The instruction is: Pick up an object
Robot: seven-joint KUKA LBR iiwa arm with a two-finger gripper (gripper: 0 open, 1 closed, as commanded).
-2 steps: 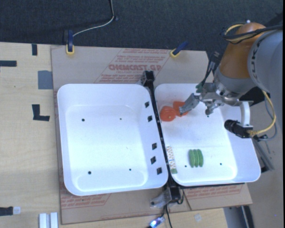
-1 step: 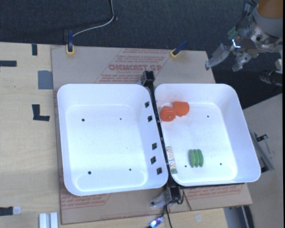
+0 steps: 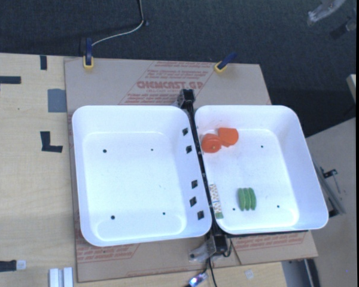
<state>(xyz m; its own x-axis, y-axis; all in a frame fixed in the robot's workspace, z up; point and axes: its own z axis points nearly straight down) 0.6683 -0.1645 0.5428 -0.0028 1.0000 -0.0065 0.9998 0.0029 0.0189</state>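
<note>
Lab bench (clamped board (image 3: 167,82), white bins (image 3: 84,178))

Two white bins (image 3: 78,121), each dotted with small black spots; an orange object (image 3: 220,140) and a ribbed green one (image 3: 246,199) in the right bin; brown board (image 3: 167,82) with red lettering; dark, possibly blue-grey, floor (image 3: 227,17).

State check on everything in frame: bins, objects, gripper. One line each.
Left shallow white bin: on the bench, bare floor showing.
Right shallow white bin: butted against the left bin, holds the objects.
Orange cylindrical object: lying in the right bin near its upper left corner.
Green ribbed object: lying flat on the right bin's floor, apart from the orange one.
Gripper: raised at the upper right, away from both bins, blurred.
</note>
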